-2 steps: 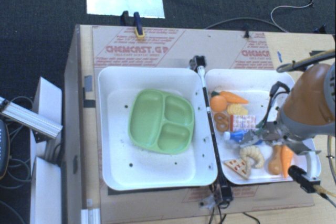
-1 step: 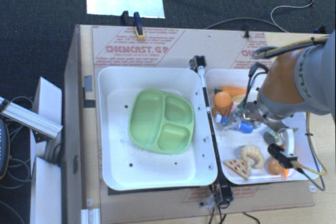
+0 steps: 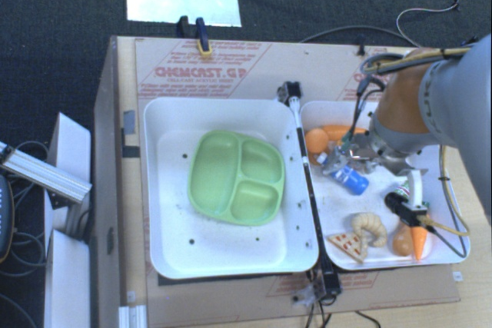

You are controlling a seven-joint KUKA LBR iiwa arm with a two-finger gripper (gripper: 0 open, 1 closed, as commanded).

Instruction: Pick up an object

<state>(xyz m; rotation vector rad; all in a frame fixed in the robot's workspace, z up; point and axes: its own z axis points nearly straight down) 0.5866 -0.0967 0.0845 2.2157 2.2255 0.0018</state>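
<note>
My gripper (image 3: 340,159) hangs low in the right bin (image 3: 384,261), near its left wall, with the grey arm and its orange band coming in from the right. A blue cylinder (image 3: 354,180) lies just below and right of the gripper, close to it or touching it; I cannot tell which. An orange ball (image 3: 316,140) sits just up and left of the gripper. Behind it lies a longer orange piece (image 3: 337,131), partly hidden by the wrist.
Near the right bin's front lie a croissant (image 3: 370,226), a pizza slice (image 3: 347,245), a brown potato (image 3: 402,240) and a carrot (image 3: 419,242). The left bin (image 3: 165,180) holds a green divided plate (image 3: 237,177). A black rail (image 3: 304,165) separates the bins.
</note>
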